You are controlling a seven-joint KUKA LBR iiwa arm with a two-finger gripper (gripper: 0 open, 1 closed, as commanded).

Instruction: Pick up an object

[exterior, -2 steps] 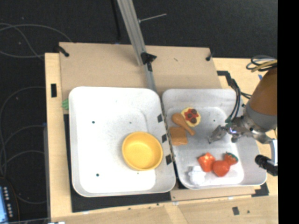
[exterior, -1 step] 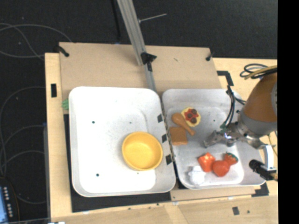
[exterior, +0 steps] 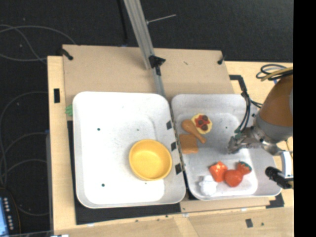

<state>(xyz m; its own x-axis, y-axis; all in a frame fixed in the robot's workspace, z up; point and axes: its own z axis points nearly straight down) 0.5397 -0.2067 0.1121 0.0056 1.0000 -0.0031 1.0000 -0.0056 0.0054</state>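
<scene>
Gripper (exterior: 236, 146) is hovering in the right bin (exterior: 217, 105) w/ nothing between its fingers, spread unclear. Tomato (exterior: 233, 177) is sitting just below, crowded by strawberry (exterior: 217, 171); fingers risk nudging both, closing on air.

Gripper (exterior: 236, 146) low over right bin (exterior: 217, 105), above red toys (exterior: 228, 173); yellow bowl (exterior: 150, 159) in left bin (exterior: 108, 112).

arm (exterior: 276, 113) — rounded orange band, big and domed, with a grey collar under it. black cables run along the arm's left side to the wrist. claw (exterior: 236, 146) is small, dark grey metal, blocky — detail too blurred to resolve. a white bracket with a black rounded part sits beside the collar, lower right.
</scene>
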